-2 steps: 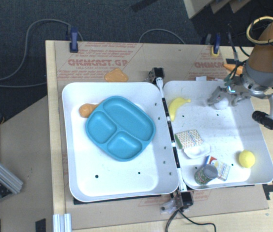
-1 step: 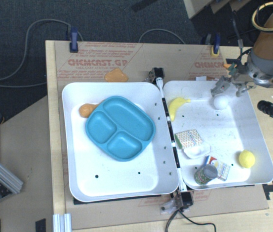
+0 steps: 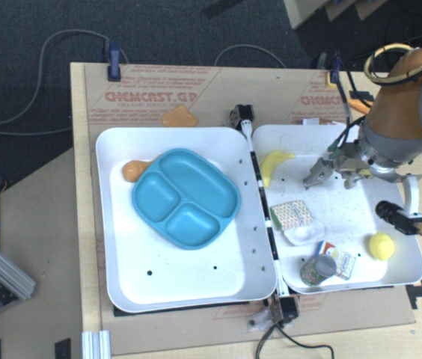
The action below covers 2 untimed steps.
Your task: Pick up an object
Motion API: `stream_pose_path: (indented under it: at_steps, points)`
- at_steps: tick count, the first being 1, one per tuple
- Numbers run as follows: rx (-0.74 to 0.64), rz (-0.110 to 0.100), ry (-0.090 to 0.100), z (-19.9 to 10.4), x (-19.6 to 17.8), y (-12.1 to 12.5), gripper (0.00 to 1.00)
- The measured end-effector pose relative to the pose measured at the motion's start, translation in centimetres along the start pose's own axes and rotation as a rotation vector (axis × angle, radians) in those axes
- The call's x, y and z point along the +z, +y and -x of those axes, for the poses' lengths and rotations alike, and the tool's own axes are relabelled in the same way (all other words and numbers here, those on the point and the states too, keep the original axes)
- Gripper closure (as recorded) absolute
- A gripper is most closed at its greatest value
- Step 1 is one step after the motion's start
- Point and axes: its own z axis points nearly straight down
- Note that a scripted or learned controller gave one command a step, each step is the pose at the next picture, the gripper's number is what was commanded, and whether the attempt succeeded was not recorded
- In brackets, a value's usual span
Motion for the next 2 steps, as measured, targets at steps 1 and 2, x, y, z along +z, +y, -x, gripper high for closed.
stream_pose_path:
  at_steps: [1, 2]
  points:
    - [0.004, 0.006, 0.003, 7.5, 4.9, 7.3, 0.00]
    - [0.006, 0.007, -0.006, 8.2, -0.2, 1.2, 0.00]
